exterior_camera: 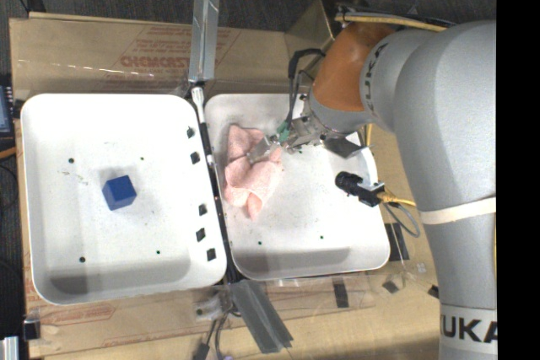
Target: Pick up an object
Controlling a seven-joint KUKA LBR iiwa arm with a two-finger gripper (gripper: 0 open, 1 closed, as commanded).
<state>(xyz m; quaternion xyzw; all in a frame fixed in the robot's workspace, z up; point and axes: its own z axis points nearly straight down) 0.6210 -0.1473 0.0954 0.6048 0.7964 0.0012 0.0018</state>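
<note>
- Nearest the lens is the grey arm (439,139), entering from 3 o'clock, its orange band above the wrist.
- Its gripper (272,146) is down in the right bin (337,253), at the upper edge of the pink cloth (251,169).
- Whether the jaws are spread or closed I cannot tell (the fingertips blur into the cloth's folds), nor whether any fabric sits between them.
- The cloth lies crumpled at the bin's 9 o'clock side, just beside the divider.
- Progress, as I judge it: the reach is done; a confirmed grasp and the lift remain, since the cloth rests on the bin floor.
- Count: two bins, one cloth, one blue cube (119,191) in the left bin (51,181).
</note>
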